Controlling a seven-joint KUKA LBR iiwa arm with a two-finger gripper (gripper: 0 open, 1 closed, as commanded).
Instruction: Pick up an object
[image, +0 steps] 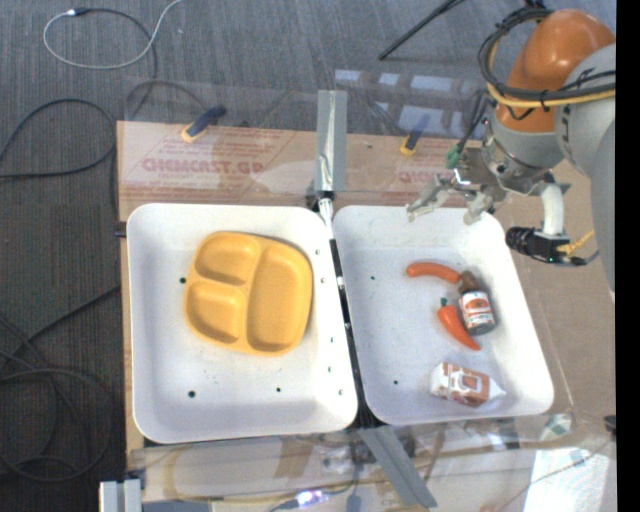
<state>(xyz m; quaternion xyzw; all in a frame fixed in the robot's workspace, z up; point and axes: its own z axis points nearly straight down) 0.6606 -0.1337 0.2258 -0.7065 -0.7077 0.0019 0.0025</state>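
Nearest, a small carton (463, 385) with unreadable print lies below the brown bottle (476, 310); orange chillies (434, 270) flank that bottle. Beyond it hovers the end effector (449, 204), fingers apart, empty. "CHEMCAST GP" marks the worktop (200, 165).

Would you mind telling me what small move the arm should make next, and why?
Probably move the gripper toward the camera and down over the small bottle. The gripper sits open at the far rim of the right bin with nothing between its fingers, while the bottle lies nearer the camera among two orange chillies.
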